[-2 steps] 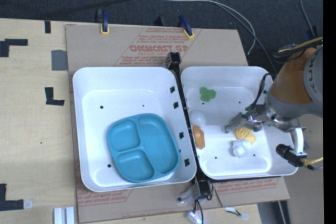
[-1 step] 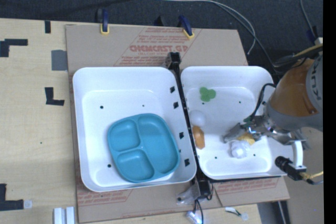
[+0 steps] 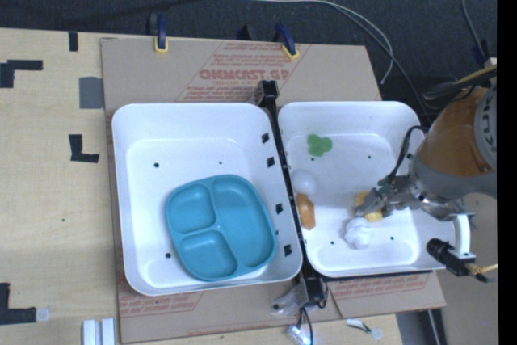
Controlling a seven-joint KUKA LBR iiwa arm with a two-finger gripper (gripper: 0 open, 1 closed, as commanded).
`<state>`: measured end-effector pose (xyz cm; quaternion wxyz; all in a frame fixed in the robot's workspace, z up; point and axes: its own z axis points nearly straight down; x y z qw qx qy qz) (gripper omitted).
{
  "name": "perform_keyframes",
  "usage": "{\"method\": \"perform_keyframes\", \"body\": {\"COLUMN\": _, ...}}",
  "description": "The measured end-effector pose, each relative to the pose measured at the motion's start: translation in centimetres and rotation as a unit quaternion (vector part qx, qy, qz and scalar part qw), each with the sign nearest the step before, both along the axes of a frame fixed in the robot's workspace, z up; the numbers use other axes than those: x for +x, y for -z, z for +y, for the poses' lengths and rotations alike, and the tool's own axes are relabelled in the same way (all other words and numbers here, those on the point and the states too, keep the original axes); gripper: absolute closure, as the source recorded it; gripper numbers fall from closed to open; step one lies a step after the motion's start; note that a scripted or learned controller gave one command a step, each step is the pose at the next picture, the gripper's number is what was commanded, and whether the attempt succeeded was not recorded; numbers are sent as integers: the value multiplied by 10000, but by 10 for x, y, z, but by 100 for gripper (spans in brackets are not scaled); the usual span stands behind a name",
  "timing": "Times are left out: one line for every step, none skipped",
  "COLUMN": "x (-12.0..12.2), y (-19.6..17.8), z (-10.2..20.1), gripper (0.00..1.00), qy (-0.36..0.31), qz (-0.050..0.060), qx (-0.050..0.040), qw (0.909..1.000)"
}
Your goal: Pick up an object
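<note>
In the right bin my gripper is low near the front right, reaching in from the right. A small yellow object lies right at its tip, partly hidden by it. Just in front of the tip lies a white crumpled object. An orange object rests against the bin's left wall. A small green object sits toward the back.
The left bin holds a blue divided plate. A black divider separates the two bins. The arm's orange band hangs over the right bin's right rim. Cables run across the dark floor behind the bench.
</note>
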<state>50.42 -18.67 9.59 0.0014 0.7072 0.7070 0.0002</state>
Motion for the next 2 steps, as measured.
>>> {"method": "perform_keyframes", "body": {"x": 46, "y": -132, "z": 5, "gripper": 100, "qy": -15, "qz": -45, "qx": -4, "qw": 10000}}
{"method": "perform_keyframes", "body": {"x": 147, "y": -170, "z": 86, "gripper": 100, "qy": -45, "qz": -6, "qx": 15, "qw": 10000}}
